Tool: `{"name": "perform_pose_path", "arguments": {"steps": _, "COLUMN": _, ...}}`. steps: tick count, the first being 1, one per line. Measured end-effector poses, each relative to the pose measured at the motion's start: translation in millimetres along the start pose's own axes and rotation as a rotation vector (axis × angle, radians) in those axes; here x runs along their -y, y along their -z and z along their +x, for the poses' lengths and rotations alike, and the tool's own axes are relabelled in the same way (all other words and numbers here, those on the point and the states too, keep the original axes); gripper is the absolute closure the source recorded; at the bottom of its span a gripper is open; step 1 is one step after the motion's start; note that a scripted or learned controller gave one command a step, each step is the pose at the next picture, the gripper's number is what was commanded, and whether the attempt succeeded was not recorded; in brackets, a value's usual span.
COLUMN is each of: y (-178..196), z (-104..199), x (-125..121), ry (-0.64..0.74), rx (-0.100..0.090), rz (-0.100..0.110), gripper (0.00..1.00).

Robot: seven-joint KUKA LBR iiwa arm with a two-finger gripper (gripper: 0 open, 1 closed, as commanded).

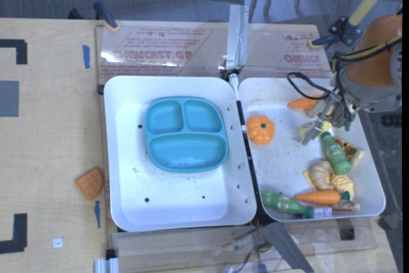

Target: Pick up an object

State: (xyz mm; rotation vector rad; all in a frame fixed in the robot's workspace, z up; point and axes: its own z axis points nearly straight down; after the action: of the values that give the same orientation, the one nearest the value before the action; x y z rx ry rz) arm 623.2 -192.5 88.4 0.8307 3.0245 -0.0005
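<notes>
My gripper is low in the right bin, near its upper right part, and stands open with nothing seen between its grey fingers. A green bottle lies just right of and below it. An orange carrot piece lies just above and left of it. An orange pumpkin sits by the bin's left wall. Along the bin's lower right lie a tan bread piece, a carrot and a second green bottle.
The left bin holds a blue divided plate. A small tan waffle-like piece lies on the bench left of the bins. A black cable loops above the gripper. Clear panels stand behind both bins.
</notes>
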Motion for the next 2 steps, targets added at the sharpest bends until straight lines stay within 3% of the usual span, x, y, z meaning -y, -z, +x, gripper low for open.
{"name": "perform_pose_path", "arguments": {"steps": 1, "y": 14.4, "z": -3.4, "x": -3.2, "ry": 0.004, "rx": 0.016, "rz": -0.003, "gripper": 1.0}}
{"name": "perform_pose_path", "arguments": {"steps": 2, "y": 12.3, "z": -0.2, "x": -4.2, "ry": 0.006, "rx": 0.001, "rz": -0.002, "gripper": 0.0}}
